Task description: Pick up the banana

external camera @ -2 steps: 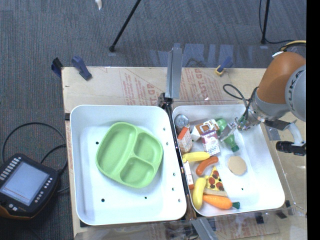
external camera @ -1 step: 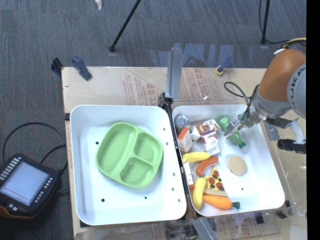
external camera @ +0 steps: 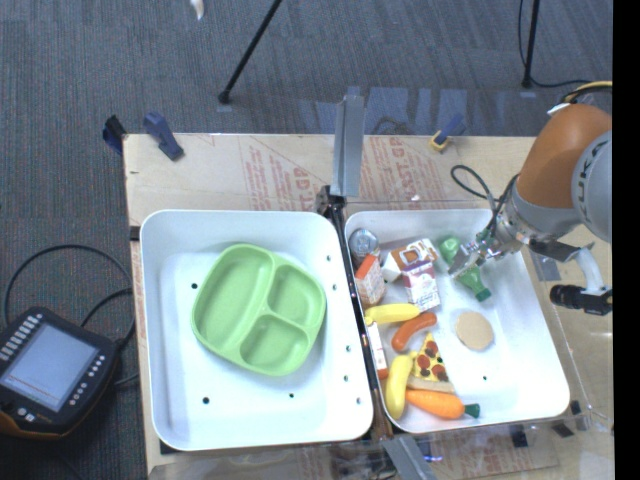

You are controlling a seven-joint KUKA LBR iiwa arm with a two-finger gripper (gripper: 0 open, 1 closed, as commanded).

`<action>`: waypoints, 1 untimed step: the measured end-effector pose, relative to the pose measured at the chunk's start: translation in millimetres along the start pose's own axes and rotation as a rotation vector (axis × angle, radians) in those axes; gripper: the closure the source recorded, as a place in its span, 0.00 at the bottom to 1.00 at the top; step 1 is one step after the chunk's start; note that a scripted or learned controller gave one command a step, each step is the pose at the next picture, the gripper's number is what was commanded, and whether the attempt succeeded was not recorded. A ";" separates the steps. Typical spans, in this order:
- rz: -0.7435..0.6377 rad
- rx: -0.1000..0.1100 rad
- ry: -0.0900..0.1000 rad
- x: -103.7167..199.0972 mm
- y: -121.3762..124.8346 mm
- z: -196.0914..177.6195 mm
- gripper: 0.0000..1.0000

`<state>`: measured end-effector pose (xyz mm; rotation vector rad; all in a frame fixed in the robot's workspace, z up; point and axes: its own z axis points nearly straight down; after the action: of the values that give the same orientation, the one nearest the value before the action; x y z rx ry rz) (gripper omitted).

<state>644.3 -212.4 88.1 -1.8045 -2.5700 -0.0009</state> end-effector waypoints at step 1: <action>0.068 0.003 0.002 34.6 12.0 1.2 1.00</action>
<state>643.9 -175.8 87.0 -1.8894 -2.5048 0.0011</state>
